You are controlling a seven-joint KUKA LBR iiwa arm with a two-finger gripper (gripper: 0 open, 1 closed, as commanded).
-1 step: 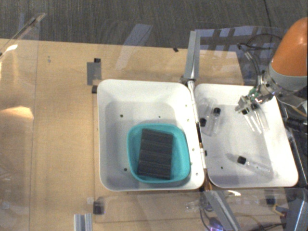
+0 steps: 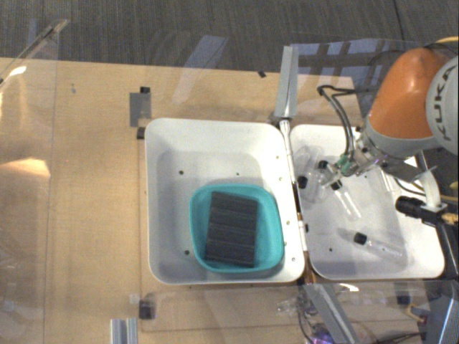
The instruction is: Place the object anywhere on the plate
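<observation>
A teal plate (image 2: 270, 221) sits in the left bin (image 2: 168, 170), toward its front. A dark grey ridged block (image 2: 231, 228) lies flat on the plate, lengthwise front to back. The arm (image 2: 412, 95) reaches in from the right over the right bin (image 2: 423, 260). Its gripper (image 2: 337, 170) hangs low over that bin's left half, close to a clear tube. The wrist and cables cover much of the gripper.
In the right bin lie clear plastic tubes with black caps: one near the front (image 2: 373, 243), one by the gripper (image 2: 347, 201), and one near the left wall (image 2: 305, 177). A metal rail (image 2: 285, 84) stands behind the gap between the bins.
</observation>
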